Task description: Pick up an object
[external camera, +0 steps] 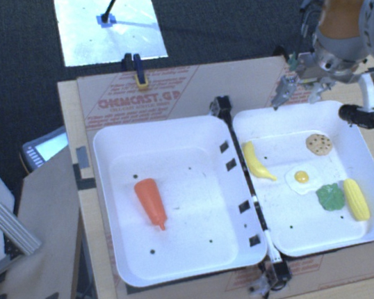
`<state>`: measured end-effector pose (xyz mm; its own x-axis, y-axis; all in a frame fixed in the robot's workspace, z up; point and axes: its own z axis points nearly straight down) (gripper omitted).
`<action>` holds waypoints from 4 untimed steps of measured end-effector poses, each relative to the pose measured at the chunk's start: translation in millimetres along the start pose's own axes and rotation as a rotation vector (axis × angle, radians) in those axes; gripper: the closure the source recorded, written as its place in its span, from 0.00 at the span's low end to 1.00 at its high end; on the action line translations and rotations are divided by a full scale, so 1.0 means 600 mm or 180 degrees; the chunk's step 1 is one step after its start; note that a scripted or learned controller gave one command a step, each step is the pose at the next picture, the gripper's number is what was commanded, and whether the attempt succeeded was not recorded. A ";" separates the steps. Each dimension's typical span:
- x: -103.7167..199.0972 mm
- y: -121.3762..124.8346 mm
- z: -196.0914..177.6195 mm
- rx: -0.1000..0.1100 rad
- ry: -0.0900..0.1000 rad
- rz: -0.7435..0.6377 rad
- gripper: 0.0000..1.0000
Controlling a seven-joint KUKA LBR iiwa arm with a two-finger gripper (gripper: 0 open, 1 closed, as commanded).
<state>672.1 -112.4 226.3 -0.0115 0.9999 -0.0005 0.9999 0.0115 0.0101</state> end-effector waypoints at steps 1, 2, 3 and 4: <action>-0.009 -0.003 -0.014 0.0007 -0.0007 0.0007 1.00; -0.163 -0.026 -0.072 0.0015 -0.0016 0.0055 1.00; -0.152 -0.023 -0.069 0.0020 -0.0005 0.0027 0.00; -0.135 -0.052 -0.023 0.0032 -0.0001 0.0034 0.00</action>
